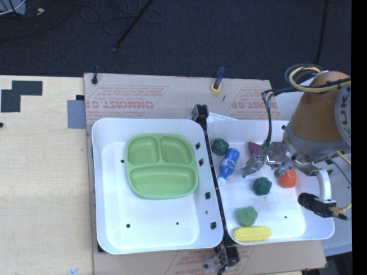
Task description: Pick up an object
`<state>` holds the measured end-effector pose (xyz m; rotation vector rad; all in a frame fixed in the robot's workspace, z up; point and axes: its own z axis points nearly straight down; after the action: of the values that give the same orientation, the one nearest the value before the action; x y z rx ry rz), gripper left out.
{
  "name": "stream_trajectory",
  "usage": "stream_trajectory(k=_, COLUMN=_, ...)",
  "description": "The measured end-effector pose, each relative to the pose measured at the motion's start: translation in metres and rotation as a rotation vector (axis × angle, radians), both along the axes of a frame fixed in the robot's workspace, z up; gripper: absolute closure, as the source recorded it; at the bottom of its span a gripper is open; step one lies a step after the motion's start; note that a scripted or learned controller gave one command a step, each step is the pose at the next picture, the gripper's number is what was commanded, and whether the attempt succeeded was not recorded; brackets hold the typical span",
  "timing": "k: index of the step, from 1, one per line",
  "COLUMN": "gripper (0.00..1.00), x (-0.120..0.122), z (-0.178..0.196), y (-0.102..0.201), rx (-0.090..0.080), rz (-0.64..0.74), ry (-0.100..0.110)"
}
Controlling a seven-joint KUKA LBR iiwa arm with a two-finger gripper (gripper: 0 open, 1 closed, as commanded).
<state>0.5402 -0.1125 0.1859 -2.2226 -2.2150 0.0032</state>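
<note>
You'll find the pincer low over the right bin, its fingers spread apart with nothing between them. Just beside it lie a blue bottle and a dark green lump; an orange object sits under the wrist. The left bin holds a green divided plate.

Glossy white plastic bins, matt green plastic plate.
</note>
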Motion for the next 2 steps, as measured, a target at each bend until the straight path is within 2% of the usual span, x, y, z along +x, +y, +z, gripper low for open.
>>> stream_trajectory(k=1, gripper=0.00, x=0.001, z=-0.036, y=0.005, rx=-0.001, rz=-0.001, ry=-0.003)
stream_trajectory(k=2, gripper=0.00, x=0.010, z=-0.076, y=0.006, rx=-0.007, rz=0.004, ry=-0.020)
